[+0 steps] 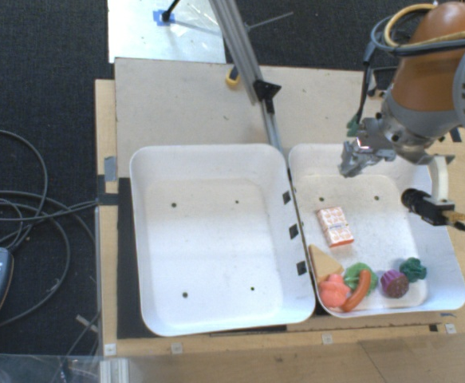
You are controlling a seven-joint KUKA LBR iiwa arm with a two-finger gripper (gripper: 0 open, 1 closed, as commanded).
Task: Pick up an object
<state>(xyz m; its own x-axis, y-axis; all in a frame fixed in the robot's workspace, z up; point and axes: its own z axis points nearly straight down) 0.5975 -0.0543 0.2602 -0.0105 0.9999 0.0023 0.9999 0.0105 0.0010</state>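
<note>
- Fingers (354, 166) hang over the right bin's (455, 282) far edge; can't tell if they're open or closed.
- Box (335, 227) lies mid-bin, well apart from them.
- Wedge (323, 258), tomato (333, 290), carrot (357, 289), purple thing (394, 283) and broccoli (413, 269) crowd the near edge.

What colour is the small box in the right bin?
The small box is pink-red and white, clearest in the camera view.

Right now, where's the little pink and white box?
The pink and white box lies in the right bin, near its middle, just above the tan wedge and below the gripper.
</note>
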